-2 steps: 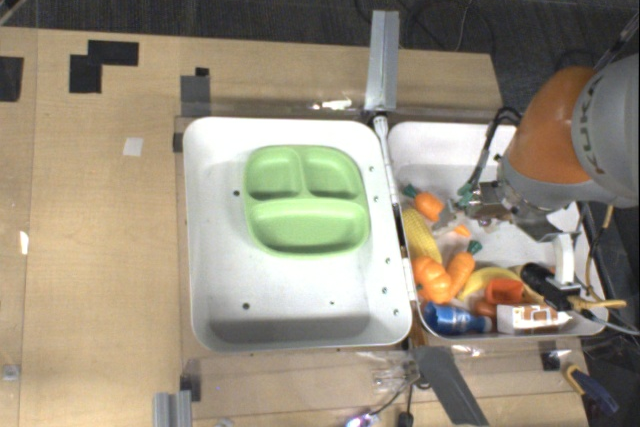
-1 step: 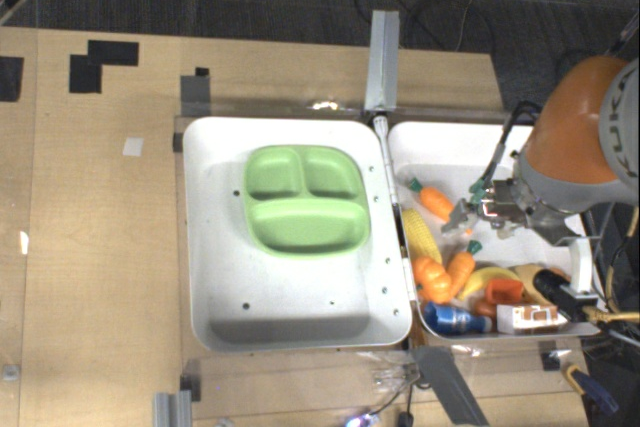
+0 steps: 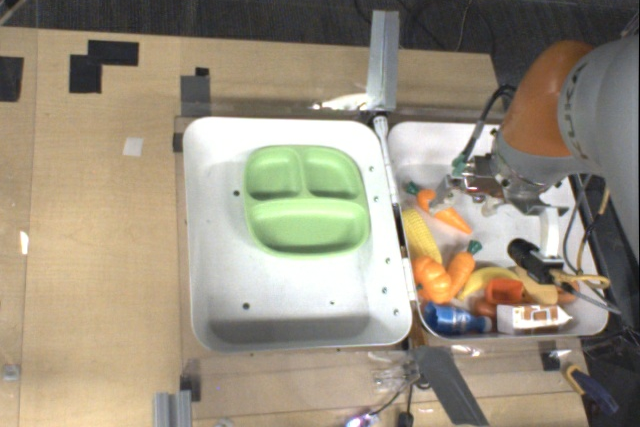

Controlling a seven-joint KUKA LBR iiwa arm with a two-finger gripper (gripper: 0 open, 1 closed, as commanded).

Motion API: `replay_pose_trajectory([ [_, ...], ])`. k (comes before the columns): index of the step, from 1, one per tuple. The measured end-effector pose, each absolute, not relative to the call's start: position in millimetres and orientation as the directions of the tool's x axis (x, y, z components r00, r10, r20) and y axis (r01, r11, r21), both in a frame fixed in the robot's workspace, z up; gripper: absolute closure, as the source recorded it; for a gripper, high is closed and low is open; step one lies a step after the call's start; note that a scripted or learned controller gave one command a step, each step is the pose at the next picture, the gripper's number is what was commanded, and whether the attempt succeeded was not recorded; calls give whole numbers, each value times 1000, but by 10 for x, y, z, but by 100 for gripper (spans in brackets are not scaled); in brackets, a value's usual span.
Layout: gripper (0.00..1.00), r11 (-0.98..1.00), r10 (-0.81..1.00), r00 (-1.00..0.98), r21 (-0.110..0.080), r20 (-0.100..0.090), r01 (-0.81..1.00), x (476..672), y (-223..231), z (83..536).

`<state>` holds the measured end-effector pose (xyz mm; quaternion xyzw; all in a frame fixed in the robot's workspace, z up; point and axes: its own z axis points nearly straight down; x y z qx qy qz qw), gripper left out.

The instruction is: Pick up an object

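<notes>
1. Camera view: two shallow white bins sit side by side on the wooden worktop (image 3: 90,245). The left bin (image 3: 215,245) carries a green divided plate (image 3: 305,198), lying flat near its middle.
2. The right bin (image 3: 440,140) holds a crowd of toy food, packed along its left wall and its near end.
3. The grey arm (image 3: 590,105) comes in from the right. Its tool (image 3: 478,183) hangs over the middle of the right bin, above the upper edge of the food pile.
4. Whether the tool is wide or narrow cannot be told from this angle.
5. A carrot (image 3: 453,218) lies just below and left of the tool. Its long axis runs from upper left to lower right in the picture. It is close to the tool, but I cannot tell whether they touch.
6. A small carrot (image 3: 426,199) lies just beside it, nearer the left wall. Its green top points to the upper left.
7. A corn cob (image 3: 420,233) lies against the left wall, its long axis nearly parallel with that wall.
8. Nearer the camera sit an orange pepper (image 3: 430,277), a third carrot (image 3: 461,267) with its green top pointing up toward the tool, and a banana (image 3: 492,277).
9. At the near wall a blue can (image 3: 452,319) lies on its side, with a white box (image 3: 535,318) just to its right.
</notes>
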<state>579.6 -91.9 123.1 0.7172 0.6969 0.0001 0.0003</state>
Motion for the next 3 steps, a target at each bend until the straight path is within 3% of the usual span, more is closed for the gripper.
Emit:
replay_pose_trajectory([
  [1,0,-14,1000,14,13,-2,1000,5893,-891,894],
  [2,100,-5,1000,5,18,1,1000,5923,-861,1005],
  [3,100,-54,999,54,5,0,999,6283,-633,1852],
])
